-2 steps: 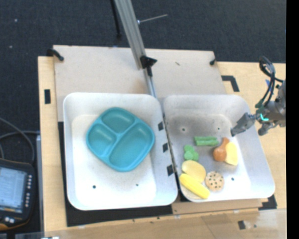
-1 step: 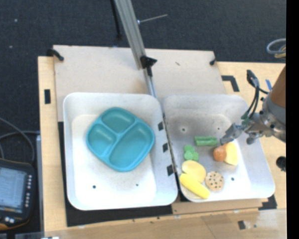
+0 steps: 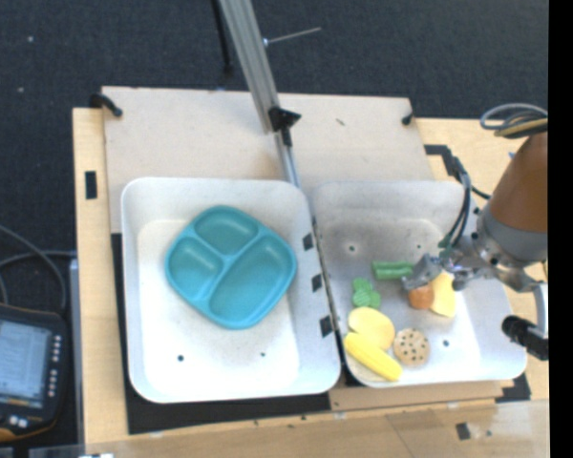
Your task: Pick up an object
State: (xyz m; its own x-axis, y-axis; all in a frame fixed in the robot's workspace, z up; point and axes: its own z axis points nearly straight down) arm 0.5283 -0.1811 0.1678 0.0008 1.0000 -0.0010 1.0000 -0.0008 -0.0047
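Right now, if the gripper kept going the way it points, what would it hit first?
Probably the orange piece directly under the gripper, beside the yellow piece in the right bin. Depth is unclear from above.

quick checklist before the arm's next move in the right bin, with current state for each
1. Gripper over the right bin: ok.
2. Target under it, the orange piece beside the yellow wedge: ok.
3. Object seen between the fingers: cannot tell.
4. Target free of neighbours: not ok, the two pieces touch.
5. Green stick close by the gripper: not ok.
6. Blue tray in the left bin, out of the way: ok.
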